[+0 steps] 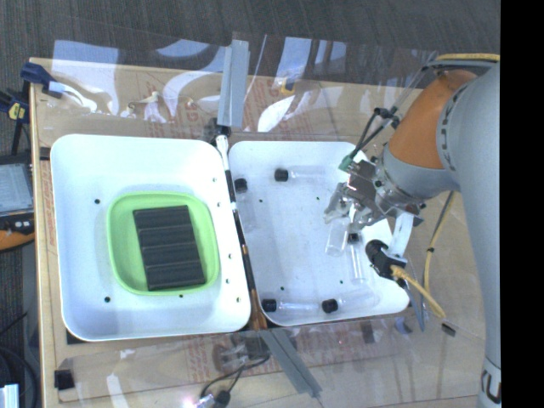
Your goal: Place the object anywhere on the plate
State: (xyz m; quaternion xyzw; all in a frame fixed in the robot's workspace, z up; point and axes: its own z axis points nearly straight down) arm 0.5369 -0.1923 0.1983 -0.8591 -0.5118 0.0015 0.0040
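Note:
A dark grey ribbed rectangular block [170,246] lies flat in the middle of the lime-green square plate [118,236], which sits in the left bin [76,168]. My gripper [346,214] hangs over the right part of the right bin [289,253], far to the right of the plate and the block. Its pale fingers [333,207] are spread open with nothing between them. The orange-banded wrist [425,126] rises behind it at the right.
Small black knobs [280,175] stand at the corners of the right bin's floor. A grey metal bar [232,83] rises behind the seam between the bins. Yellow and black cables [408,283] hang by the right bin's near right corner.

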